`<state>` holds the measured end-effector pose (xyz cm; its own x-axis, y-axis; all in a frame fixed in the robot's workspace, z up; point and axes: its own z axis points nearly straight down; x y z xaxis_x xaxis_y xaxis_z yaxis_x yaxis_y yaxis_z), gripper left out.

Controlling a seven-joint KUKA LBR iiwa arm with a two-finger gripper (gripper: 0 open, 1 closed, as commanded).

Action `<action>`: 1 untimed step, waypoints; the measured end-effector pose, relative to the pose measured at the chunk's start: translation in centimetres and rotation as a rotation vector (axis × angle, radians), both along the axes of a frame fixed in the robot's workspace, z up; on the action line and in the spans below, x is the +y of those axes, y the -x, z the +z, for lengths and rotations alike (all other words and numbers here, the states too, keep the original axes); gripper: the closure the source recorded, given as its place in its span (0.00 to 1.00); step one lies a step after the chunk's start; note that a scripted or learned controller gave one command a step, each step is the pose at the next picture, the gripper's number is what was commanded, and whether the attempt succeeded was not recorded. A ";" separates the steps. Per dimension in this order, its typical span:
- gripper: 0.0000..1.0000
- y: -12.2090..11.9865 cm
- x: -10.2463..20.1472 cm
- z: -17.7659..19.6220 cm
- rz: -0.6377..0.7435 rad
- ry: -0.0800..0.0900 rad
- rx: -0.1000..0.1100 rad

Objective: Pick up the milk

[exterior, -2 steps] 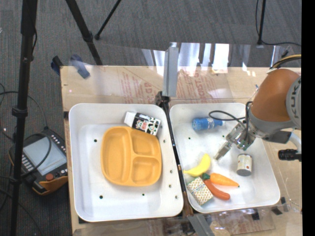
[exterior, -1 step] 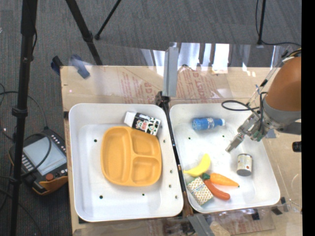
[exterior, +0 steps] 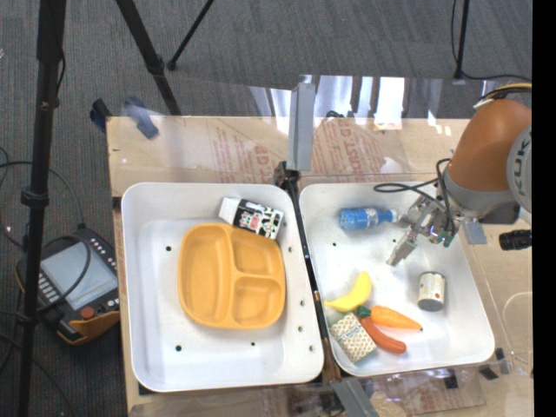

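Lying on its side, the milk (exterior: 252, 216) rests in the left bin (exterior: 143, 233), touching the yellow plate (exterior: 232, 275). Over the right bin (exterior: 473, 320) the gripper (exterior: 415, 240) hangs with fingers apart, holding nothing

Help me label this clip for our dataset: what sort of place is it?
Probably a robotics lab test cell, not a kitchen. A robot arm reaches over two white bins of toy food on a bench, tripod legs stand on grey carpet, and a control pendant lies on the floor.
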<state>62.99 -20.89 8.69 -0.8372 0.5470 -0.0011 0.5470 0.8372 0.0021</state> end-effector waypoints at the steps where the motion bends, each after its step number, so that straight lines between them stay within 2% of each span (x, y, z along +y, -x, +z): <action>1: 0.00 1.4 -0.3 0.0 -0.606 0.000 0.005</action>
